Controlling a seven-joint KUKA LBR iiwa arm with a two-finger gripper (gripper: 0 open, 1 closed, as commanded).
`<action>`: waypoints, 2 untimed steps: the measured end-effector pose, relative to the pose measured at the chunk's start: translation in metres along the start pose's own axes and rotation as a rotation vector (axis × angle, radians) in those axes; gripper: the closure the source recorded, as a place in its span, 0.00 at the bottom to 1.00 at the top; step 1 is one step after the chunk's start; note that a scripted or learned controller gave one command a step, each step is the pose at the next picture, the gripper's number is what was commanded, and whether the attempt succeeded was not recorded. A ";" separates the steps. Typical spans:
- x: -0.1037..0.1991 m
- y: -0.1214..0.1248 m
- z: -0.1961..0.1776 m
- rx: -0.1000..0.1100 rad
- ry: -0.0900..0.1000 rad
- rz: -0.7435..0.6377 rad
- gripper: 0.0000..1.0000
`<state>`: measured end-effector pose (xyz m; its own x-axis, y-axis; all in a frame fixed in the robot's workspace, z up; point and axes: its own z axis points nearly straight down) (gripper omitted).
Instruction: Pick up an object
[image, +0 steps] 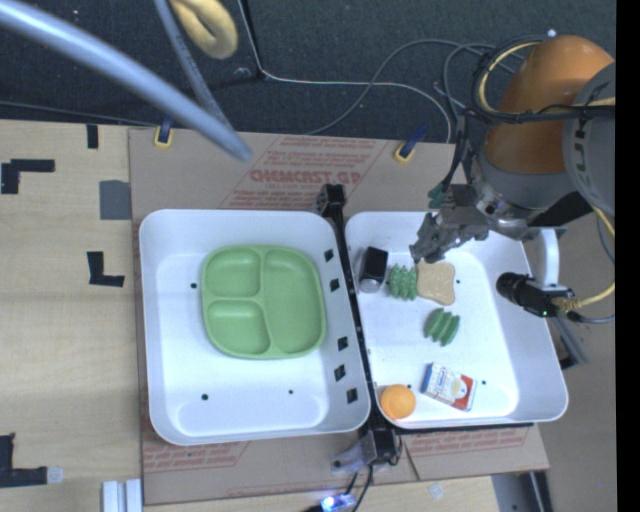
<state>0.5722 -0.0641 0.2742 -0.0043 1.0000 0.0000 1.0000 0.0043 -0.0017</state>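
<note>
My gripper (430, 250) hangs low over the back of the right bin (505, 345), reaching in from the upper right. Its tip is just above the far edge of a tan bread slice (438, 284). A green ridged piece (402, 282) lies just left of the bread, and a small black block (373, 265) sits further left by the bin's wall. Nearer the front are a green pea pod (441, 326), a small red and white carton (447, 386) and an orange ball (398, 402). I see nothing held in the gripper.
The left bin (170, 330) holds a green divided plate (264, 301). A black divider (347, 310) runs between the bins. Cables trail across the cardboard behind the bins.
</note>
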 end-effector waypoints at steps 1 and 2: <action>0.061 -0.003 0.013 0.000 0.000 -0.001 1.00; 0.110 0.004 0.014 0.000 0.000 -0.002 1.00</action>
<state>0.5761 0.0459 0.2598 -0.0060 1.0000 0.0004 1.0000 0.0060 -0.0016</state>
